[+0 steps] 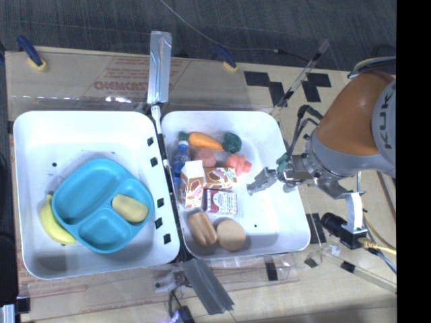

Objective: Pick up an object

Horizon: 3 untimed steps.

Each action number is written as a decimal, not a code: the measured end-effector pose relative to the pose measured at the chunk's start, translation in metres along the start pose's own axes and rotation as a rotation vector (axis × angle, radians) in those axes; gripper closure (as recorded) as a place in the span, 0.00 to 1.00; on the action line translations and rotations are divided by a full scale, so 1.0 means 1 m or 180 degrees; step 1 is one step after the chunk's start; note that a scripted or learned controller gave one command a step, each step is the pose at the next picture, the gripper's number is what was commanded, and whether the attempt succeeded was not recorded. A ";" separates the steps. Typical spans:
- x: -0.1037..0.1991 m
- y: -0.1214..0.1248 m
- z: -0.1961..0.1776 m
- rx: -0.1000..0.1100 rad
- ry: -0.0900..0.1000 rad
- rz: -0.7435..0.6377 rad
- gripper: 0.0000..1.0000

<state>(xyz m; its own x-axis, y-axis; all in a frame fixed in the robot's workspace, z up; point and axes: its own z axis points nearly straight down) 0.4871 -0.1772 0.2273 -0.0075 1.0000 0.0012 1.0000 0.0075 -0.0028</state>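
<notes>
While hovering over the right white bin (286,229) with nothing visibly held and finger spread impossible to judge, end effector (259,182) just right of the small printed cartons (221,188) near the bin's middle.

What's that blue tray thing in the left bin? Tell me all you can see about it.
The sky-blue divided plastic plate lies flat in the left white bin, turned at an angle. It has rounded corners and raised ridges splitting it into three compartments. A yellowish, potato-like lump sits in the compartment on its right. A yellow banana curves along its lower-left edge, partly tucked under it.
</notes>
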 end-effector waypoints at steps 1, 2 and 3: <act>0.062 0.060 0.093 0.0025 0.0005 0.0646 0.00; 0.058 0.118 0.117 -0.0104 0.0003 0.0806 0.00; 0.043 0.181 0.115 -0.0122 -0.0009 0.1262 0.00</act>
<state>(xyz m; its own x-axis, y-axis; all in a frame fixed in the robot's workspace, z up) 0.6672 -0.1327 0.1117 0.3791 0.9253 0.0046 0.9247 -0.3790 0.0348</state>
